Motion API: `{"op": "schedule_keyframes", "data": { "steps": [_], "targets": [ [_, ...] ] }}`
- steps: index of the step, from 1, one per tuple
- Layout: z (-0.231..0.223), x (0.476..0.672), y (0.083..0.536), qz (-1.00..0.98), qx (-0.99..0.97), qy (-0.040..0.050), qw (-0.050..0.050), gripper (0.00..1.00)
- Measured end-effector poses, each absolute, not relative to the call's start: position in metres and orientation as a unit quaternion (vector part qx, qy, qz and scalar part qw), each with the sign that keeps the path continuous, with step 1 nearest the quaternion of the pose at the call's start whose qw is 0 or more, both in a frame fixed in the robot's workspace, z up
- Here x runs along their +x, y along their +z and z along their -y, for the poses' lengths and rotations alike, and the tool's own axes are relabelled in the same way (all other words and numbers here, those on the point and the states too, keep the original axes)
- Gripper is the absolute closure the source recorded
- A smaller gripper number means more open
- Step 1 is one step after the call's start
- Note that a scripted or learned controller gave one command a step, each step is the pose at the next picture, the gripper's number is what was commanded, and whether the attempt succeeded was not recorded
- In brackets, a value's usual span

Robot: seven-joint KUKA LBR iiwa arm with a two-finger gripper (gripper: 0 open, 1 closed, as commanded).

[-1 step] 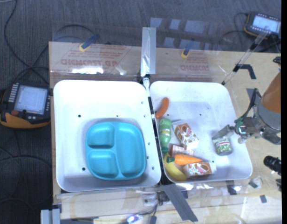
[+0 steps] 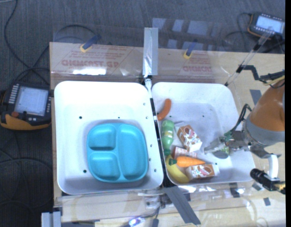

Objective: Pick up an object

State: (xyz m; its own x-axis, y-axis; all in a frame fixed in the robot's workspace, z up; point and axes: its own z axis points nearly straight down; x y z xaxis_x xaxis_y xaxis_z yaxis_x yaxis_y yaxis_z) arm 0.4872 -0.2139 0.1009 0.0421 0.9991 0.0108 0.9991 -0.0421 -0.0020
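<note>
The right bin (image 2: 216, 98) holds a cluster of toy foods along its left side. An orange-red sausage (image 2: 164, 109) lies at the back, with a green bottle (image 2: 167, 134) below it. A small brown-and-white carton (image 2: 189, 137) sits beside the bottle. An orange carrot (image 2: 190, 161) lies over a yellow banana (image 2: 176, 172), next to a second carton (image 2: 202, 171). My gripper (image 2: 217, 148) is low in the right bin, just right of the cluster and apart from the carrot. The grey arm with its orange band (image 2: 270, 112) comes in from the right.
A blue divided plate (image 2: 117, 151) lies in the left bin (image 2: 70, 108). The divider between the two bins (image 2: 152, 122) runs close beside the food cluster. Cables and a pendant (image 2: 25, 105) sit outside the bench at the left.
</note>
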Motion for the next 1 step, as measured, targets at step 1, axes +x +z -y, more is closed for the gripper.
{"op": "schedule_keyframes", "data": {
  "steps": [1],
  "targets": [
    [0.2152,0.4850,0.1062,0.691,-0.723,-0.0004,0.006,1.00]
  ]
}}
